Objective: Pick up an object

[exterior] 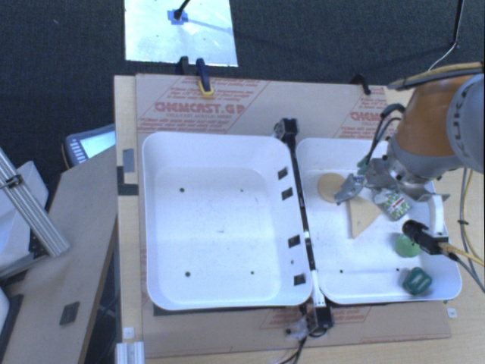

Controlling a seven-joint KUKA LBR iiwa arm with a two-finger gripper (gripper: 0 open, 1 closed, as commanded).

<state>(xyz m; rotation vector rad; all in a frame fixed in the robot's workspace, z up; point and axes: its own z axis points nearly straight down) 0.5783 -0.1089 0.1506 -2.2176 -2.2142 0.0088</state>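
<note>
Nearest the camera: a tabletop (227, 332) edge of pale board, with a black clip (318, 321) at the seam where the two bins meet.

Right bin (333, 290), front corner: a teal block (416, 280) lying on the floor close to the rim. Just behind it, a green ball (405, 245), partly covered by a black fitting on the arm.

Right bin, middle: a tan wedge (361, 217) lying flat, its point toward the front. Beside it, toward the left wall, a tan disc (331, 186), also flat. A small white packet with red and green print (392, 204) sits just under the wrist; whether it rests on the floor or is lifted cannot be told.

Claw (350, 189): low over the right bin, above the gap between disc and wedge. Whether it is clenched or released cannot be told; nothing is seen between its tips.

Arm (439, 127): grey, orange band, entering from the right.

Left bin (216, 218): white, shallow, with dark dots on its floor.

Farther back: printed brown board (201, 106), a yellow clamp (205, 89), then a silvery sheet (180, 21) on dark carpet.
</note>
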